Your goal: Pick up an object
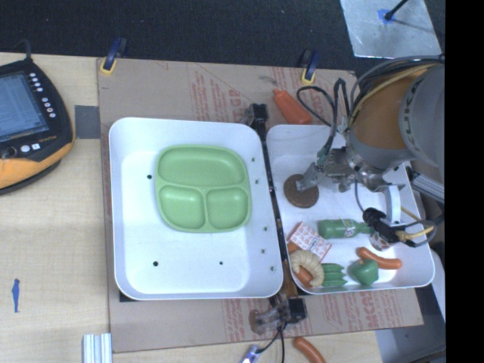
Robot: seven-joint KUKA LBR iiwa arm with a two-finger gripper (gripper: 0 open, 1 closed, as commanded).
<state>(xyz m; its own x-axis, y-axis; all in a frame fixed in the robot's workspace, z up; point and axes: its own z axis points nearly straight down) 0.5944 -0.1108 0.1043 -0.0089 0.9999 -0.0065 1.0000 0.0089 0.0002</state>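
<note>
In the right bin (344, 138) lie a brown round disc (302, 197), a green bottle (339, 228), a red-and-white packet (308, 237), a tan pastry (308, 264), a green pepper piece (364, 273), a small green block (333, 274) and an orange sausage (378, 259). My gripper (305, 181) hangs low over the left part of this bin, right at the far edge of the brown disc. The grey arm with its orange band (393, 119) covers the bin's back right corner.
The left bin (128, 225) holds a green divided plate (203, 187). An orange carrot (290, 107) lies just behind the right bin, and another orange piece (311, 348) in front. A teach pendant (26, 123) sits at far left. Cables (325, 100) loop near the wrist.
</note>
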